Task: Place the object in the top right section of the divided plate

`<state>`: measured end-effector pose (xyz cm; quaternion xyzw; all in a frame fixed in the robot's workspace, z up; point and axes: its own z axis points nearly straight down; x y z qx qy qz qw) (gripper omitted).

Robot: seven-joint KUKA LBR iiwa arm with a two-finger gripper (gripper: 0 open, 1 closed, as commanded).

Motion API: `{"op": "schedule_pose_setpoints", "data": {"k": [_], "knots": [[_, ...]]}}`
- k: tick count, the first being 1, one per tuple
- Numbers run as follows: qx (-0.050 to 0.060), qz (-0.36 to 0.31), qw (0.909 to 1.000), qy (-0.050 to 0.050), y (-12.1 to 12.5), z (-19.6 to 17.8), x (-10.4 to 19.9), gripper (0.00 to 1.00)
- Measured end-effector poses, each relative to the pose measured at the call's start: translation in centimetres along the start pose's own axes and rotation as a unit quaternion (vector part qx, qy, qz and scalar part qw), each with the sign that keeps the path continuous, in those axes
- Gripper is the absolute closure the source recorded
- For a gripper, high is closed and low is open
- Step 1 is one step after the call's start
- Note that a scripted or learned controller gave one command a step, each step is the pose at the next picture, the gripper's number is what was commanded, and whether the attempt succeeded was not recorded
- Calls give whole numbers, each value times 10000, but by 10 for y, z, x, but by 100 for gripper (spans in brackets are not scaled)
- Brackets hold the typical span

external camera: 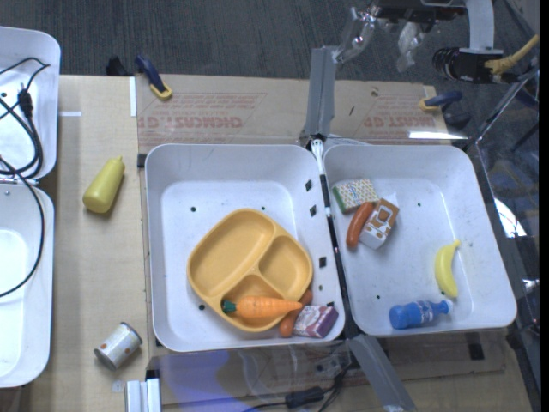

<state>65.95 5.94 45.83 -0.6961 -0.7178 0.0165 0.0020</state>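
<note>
Above the right bin (480, 178), jaws (382, 37) parted, holding nothing

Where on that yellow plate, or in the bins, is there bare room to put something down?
The yellow plate has its large left section and top right section bare; the carrot crowds its bottom section. The right bin is bare in the middle, between hot dog, banana and blue bottle.

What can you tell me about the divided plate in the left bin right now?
The divided plate is yellow, plastic-looking, with rounded corners and three sections marked off by raised ridges. It lies flat in the left bin, turned at an angle to the bin's walls. A toy carrot lies along its near edge, partly in one section. A sausage-like piece and a small purple packet sit close by its near right corner. The other sections look bare.
</note>
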Motion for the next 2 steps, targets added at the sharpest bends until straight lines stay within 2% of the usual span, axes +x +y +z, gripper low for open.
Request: {"op": "schedule_pose_setpoints", "data": {"k": [1, 2], "knots": [[19, -13, 10000, -21, 2, -6, 1, 100], [22, -11, 10000, -19, 2, -6, 1, 0]]}}
